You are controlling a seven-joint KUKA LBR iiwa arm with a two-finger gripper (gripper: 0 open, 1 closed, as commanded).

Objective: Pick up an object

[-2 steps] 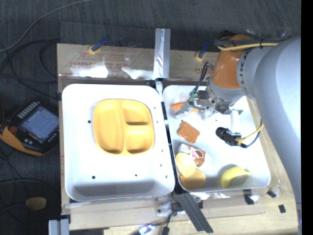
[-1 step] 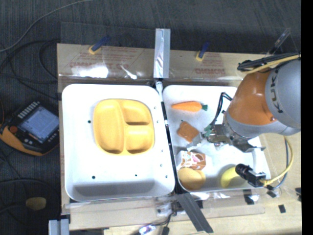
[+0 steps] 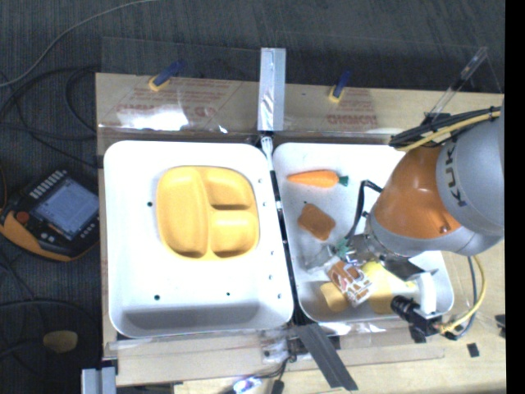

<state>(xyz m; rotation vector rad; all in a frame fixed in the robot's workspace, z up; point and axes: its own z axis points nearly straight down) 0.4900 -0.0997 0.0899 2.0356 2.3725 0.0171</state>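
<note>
Camera view: the arm (image 3: 443,195) reaches in from the right and hangs low over the right bin (image 3: 283,220), its jaws (image 3: 349,257) down among the clutter near a wrapped snack packet (image 3: 353,281) lying on a yellow bottle (image 3: 373,294). Whether the jaws are wide or narrow, I cannot tell; the wrist hides them. A toy carrot (image 3: 313,178) and a brown block (image 3: 316,220) sit further up the bin. The left bin (image 3: 115,220) carries a yellow divided tray (image 3: 207,212). The risk: a crowded pile, so the jaws could nudge the packet aside or close on nothing.
</note>
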